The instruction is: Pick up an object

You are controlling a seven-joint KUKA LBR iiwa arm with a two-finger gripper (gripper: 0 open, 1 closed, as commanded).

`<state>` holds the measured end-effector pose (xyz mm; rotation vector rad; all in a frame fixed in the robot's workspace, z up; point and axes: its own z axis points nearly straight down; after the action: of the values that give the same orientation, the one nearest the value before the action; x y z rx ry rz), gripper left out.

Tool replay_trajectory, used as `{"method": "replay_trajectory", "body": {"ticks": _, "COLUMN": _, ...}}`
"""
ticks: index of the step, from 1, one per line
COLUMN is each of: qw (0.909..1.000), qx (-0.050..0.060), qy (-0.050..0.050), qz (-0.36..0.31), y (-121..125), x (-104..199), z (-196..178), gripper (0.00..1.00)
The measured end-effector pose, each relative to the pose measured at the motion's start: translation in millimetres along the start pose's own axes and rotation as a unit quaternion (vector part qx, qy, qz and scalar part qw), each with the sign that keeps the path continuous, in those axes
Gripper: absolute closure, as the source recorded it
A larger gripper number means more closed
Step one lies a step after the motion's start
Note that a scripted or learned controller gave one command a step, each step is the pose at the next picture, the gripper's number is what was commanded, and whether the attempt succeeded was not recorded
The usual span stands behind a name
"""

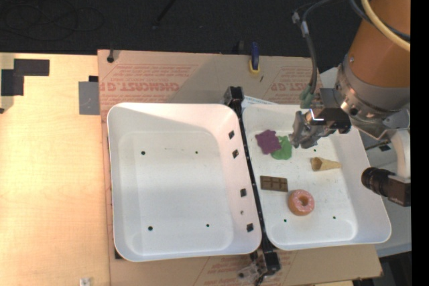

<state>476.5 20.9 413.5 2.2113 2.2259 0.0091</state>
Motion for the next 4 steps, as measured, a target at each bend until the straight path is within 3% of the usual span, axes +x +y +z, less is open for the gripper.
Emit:
{"method": "replay_trajectory", "body": {"ticks": 1, "qw": 1.0000, "qx": 0.001, "qy": 0.000, "qz": 0.000, "y": 1, "x": 61, "z": -72, "gripper": 1.00}}
{"method": "replay_trajectory", "body": {"ticks": 2, "qw": 1.0000, "qx": 0.002, "qy": -0.001, "qz": 0.002, "y": 17, "x": 79, "z": -126, "gripper": 1.00}}
{"method": "replay_trajectory", "body": {"ticks": 3, "qw": 1.0000, "qx": 0.005, "qy": -0.001, "qz": 0.000, "y": 19, "x": 142, "z": -123, "gripper": 1.00}}
{"method": "replay_trajectory", "body": {"ticks": 4, "qw": 1.0000, "qx": 0.008, "qy": -0.002, "qz": 0.005, "y": -1, "x": 92, "z": -78, "gripper": 1.00}}
